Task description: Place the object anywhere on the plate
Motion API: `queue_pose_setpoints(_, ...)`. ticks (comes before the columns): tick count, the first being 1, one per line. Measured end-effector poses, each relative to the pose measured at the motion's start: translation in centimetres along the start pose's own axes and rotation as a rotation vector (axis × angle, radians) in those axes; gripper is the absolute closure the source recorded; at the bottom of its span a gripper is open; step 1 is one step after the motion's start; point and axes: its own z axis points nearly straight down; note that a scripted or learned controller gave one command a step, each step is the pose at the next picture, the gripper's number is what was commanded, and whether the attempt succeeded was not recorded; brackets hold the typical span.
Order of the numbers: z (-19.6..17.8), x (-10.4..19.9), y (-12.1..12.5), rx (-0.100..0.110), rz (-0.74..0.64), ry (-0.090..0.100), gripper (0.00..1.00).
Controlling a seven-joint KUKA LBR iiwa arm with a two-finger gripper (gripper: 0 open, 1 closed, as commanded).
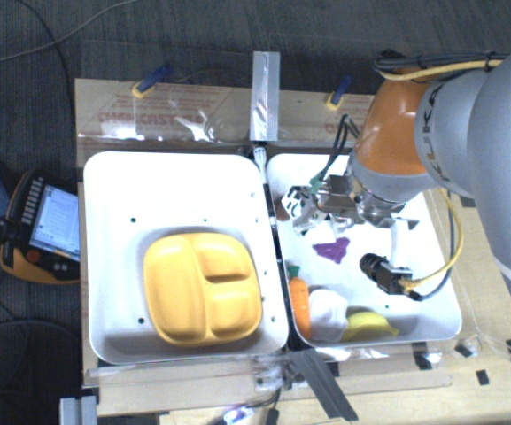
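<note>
Gripper [306, 204] hovering over right bin [432, 312], apparently grasping nothing; open or clenched: cannot tell.
Reaching above purple object [331, 251], likely lining up a pick; yellow plate [203, 288] waiting in left bin [113, 184].

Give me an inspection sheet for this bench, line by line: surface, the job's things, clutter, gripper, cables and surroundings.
Surface: two shallow white bins side by side, left bin and right bin, on a wooden bench.
Job's things: yellow plate with compartments lies in the left bin, nothing on it. Carrot, white object, banana and purple object lie in the right bin.
Clutter: nothing seen.
Gripper: gripper hangs over the right bin's upper left part; nothing visibly held.
Cables: yellow cable loops off the arm; black cables cross the floor.
Surroundings: handheld pendant on dark carpet at left.
</note>
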Motion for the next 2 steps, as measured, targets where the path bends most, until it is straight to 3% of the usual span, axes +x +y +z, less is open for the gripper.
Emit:
queue_pose_setpoints(1,1.50,8.78,-4.69,0.001,-0.167,-0.004,1.00)
queue_pose_setpoints(2,1.49,8.80,-4.69,0.000,-0.168,-0.003,0.00)
